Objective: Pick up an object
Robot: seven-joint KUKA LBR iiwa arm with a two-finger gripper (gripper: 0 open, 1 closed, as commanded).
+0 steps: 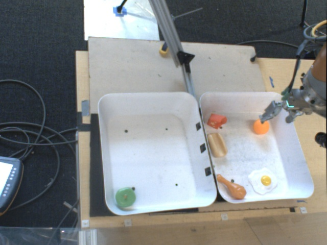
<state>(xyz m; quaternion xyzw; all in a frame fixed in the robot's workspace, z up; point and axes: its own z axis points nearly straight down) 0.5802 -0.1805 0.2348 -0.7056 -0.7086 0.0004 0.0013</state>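
Reaching in from the right edge of the view, the grey arm (316, 88) carries its claw (278, 112) over the upper right part of the right bin (301, 163). One finger (269, 113) points down and to the left, and its tip sits right at the top edge of an orange ball (261, 127); whether it touches the ball cannot be told from this angle. A second finger (292, 116) shows a little to the right, apart from the first, so the claw looks spread rather than pinched, and nothing lies between the two fingers. The orange ball rests on the bin floor near the back wall. To its left, close to the divider between the bins, lies a small red block (217, 120), and just below that a tan bread-like roll (217, 144) lies lengthwise. Toward the front of the same bin, an orange-brown drumstick-shaped toy (231, 186) lies at a slant, and a fried egg toy (263, 181) with a yellow yolk sits just beside it to the right. The left bin (110, 137) holds a green round piece (125, 197) in its front left corner. Both bins stand side by side on the tabletop (127, 65), with cables (30, 131) trailing over the dark floor to the left.
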